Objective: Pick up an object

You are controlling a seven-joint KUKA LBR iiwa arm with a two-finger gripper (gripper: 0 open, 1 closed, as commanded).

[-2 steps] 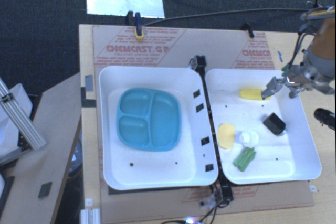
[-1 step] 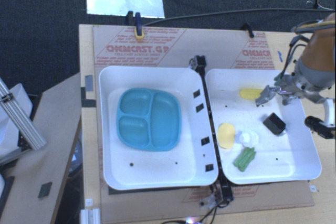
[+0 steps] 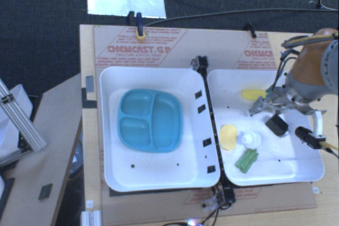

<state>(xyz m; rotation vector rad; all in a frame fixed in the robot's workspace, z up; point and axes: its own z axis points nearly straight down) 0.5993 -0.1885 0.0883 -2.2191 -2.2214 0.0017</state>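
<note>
Looking down on the worktop, 2 bins sit side by side: the left bin holds a blue divided plate, with bare floor around it. The gripper hangs low in the right bin, near its far right edge, the fingers' spread hard to tell, apart from the yellow piece, white piece and green piece.

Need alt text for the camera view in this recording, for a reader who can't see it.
A grey and orange robot arm reaches from the right over the right white bin, which holds a yellow banana-like piece, a pale yellow piece, a white object and a green object. The left white bin holds a blue divided plate.
</note>
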